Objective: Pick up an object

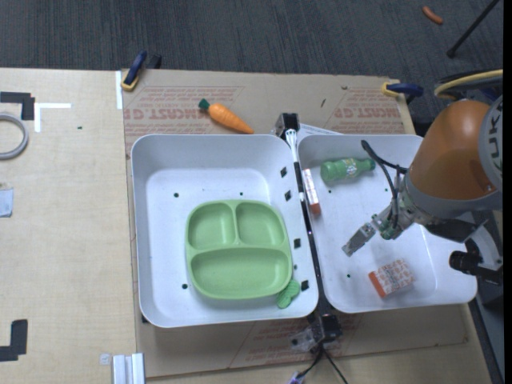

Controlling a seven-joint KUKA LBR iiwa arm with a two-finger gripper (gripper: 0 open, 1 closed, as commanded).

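Observation:
In the right bin [416, 298], a green bottle [346, 169] lies on its side near the far wall. An orange and white packet [391, 278] rests near the front. A thin red and white item [310, 192] lies along the left wall. My gripper [358, 241] hangs over the middle of this bin, pointing down and to the left. It is left of the packet and below the bottle, apart from both. Nothing shows in its grasp.
The left bin [160, 214] holds a green divided plate [238, 250] with a small green piece [288, 294] at its front right corner. A toy carrot [226, 116] lies on the cardboard behind the bins. The arm's orange band [452, 154] looms over the right bin's far right.

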